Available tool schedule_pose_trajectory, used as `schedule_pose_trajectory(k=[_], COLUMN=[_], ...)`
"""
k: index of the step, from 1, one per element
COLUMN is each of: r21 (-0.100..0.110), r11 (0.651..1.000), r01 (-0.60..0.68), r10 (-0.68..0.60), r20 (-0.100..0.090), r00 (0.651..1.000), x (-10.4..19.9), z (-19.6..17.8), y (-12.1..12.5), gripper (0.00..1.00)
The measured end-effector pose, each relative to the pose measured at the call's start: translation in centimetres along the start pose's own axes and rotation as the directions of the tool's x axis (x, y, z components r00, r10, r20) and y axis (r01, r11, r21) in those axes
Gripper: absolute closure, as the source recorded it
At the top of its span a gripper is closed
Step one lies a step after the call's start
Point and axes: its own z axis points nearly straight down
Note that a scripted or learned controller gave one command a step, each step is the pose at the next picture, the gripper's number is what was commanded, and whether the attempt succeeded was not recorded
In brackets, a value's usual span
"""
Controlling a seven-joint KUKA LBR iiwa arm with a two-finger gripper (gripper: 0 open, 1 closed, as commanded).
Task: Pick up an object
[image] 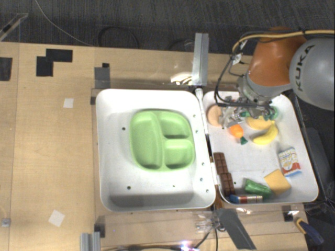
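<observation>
My gripper [236, 117] hangs low over the back of the right bin [310, 178], below the orange band of the arm. Just in front of it lies a small orange carrot-like piece [237, 132] with a green tip. To the right of that is a yellow banana [266, 135], and a tan round piece [257, 123] is partly hidden under the wrist. A pale peach disc [213, 114] sits to the gripper's left. I see nothing held.
Near the front of the right bin lie a brown chocolate bar [223, 171], a green item [256, 186], a yellow wedge [277, 182], a small carton [289, 161] and a marker [246, 198]. The left bin [112, 140] holds a green divided plate [162, 139].
</observation>
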Motion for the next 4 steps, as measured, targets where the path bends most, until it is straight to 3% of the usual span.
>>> schedule_pose_trajectory(k=[1,2,3,4], r21=[0.005,-0.003,-0.002,-0.004], r11=[0.998,1.0,0.998,1.0], r01=[0.069,0.029,0.061,0.01], r10=[-0.069,-0.029,-0.061,-0.01], r20=[0.01,0.003,-0.006,-0.006], r00=[0.998,1.0,0.998,1.0], x=[-1.4,9.8,5.3,12.4], z=[-14.4,-18.7,-16.0,-13.7], y=[1.6,15.2,6.8,12.5], gripper=[1.0,1.0,1.0,1.0])
